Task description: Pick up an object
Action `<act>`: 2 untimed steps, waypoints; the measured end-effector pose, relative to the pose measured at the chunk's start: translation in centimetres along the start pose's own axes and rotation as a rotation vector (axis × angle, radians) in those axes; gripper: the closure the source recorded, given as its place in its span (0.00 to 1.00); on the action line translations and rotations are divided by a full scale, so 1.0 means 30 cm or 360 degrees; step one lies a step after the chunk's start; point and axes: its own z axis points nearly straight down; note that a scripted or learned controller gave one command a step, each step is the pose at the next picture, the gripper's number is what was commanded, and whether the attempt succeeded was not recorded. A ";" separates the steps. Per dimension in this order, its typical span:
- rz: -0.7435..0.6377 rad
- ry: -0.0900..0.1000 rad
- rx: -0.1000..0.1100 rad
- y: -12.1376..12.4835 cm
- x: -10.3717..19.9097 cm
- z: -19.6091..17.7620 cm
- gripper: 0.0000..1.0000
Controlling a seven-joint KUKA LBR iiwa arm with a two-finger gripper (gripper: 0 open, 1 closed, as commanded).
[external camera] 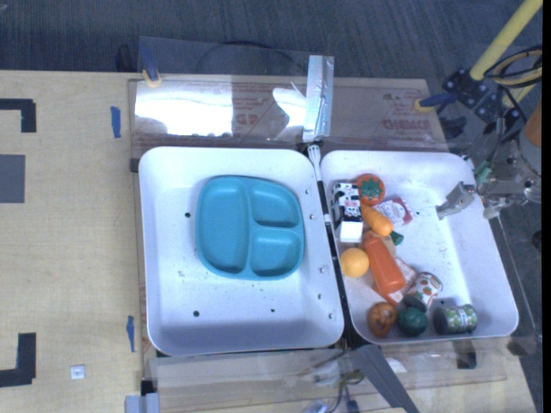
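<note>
Claw (461, 200) poised over the right bin's (482, 269) far edge; whether spread or pinched I cannot tell.
Toy food (379, 256) clusters leftward, tightly packed; a descent could knock neighbours aside.

The end effector (465, 198), at the upper right rim of the right bin (482, 256), is too small and blurred to make out how its fingers stand, and the arm behind it is cut off by the picture's right edge. In that bin's heap, the orange bottle (384, 263) partly covers a small box (351, 231). The labels on the can (455, 318) in the bin's lower right corner are too small to read.
</note>
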 end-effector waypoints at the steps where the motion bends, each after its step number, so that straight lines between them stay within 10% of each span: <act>1: -0.0371 0.0002 0.0003 0.091 0.244 0.151 0.00; 2: -0.0403 -0.0016 -0.0029 0.107 0.334 0.327 0.00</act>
